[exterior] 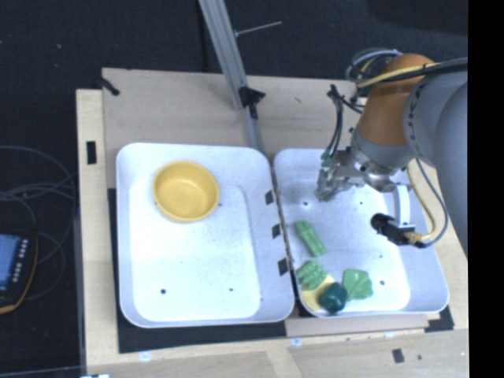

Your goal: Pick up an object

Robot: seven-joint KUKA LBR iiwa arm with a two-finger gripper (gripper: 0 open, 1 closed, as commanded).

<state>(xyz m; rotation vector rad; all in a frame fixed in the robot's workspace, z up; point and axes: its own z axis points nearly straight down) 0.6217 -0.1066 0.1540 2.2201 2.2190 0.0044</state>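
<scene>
Above the right bin [417, 290], well apart from the green toys [309, 239], the claw [326, 189], its opening impossible to judge, could close on nothing.

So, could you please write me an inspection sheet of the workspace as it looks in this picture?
Surface: wooden bench bearing two shallow white bins, the left bin and the right bin, side by side.
Job's things: in the right bin, a green oblong piece near the divider; a green ridged piece, a green leafy piece, a dark green ball and a yellow piece clustered at the near edge.
Clutter: yellow bowl, upright, in the left bin.
Grippers: gripper over the right bin's far part, nothing seen between its fingers.
Cables: bundle above the wrist; loose leads on the floor at left.
Surroundings: slanted metal pole; handheld pendant at far left.
</scene>
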